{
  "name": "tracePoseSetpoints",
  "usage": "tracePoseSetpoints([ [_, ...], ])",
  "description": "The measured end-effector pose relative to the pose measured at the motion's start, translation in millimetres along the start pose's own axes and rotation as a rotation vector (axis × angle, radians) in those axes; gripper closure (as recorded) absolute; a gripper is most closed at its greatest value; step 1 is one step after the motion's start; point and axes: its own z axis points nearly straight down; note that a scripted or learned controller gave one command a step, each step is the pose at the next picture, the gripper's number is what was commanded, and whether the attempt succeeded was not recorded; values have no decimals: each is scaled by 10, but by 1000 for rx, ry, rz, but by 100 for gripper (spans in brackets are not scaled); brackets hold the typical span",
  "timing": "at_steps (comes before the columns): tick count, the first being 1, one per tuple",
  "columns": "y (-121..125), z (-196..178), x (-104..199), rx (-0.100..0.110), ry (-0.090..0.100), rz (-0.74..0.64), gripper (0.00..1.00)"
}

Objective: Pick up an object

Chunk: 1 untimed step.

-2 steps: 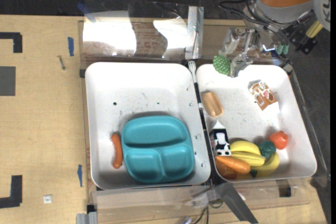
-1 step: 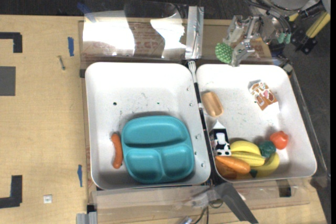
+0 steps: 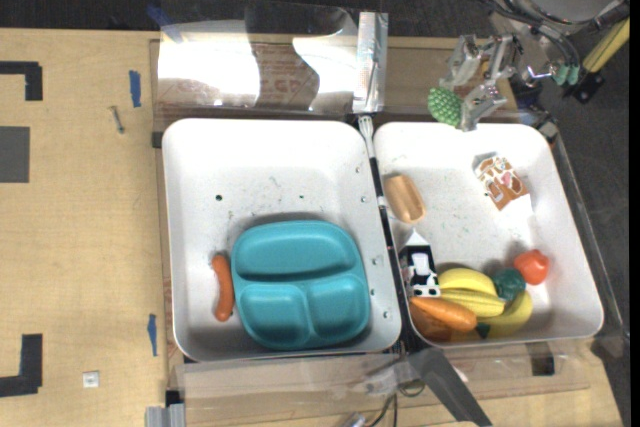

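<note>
Left bin [image 3: 190, 165], lower half: orange sausage [image 3: 222, 287] touching teal divided tray [image 3: 298, 282]. Right bin [image 3: 575, 245]: tan bread roll [image 3: 404, 198] by the divider, black-white toy [image 3: 421, 272], carrot [image 3: 443, 315], bananas [image 3: 485, 293], tomato [image 3: 533, 266] bunched lower right; patterned piece [image 3: 499, 179] upper right of bin. End effector [image 3: 470, 105], upper right of frame over the bin's far rim, closed around a green bumpy object [image 3: 445, 104].
</note>
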Motion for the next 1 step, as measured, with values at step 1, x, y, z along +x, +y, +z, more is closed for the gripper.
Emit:
tracePoseSetpoints([
  [1, 274, 395, -38, -4, 8, -98, 100],
])
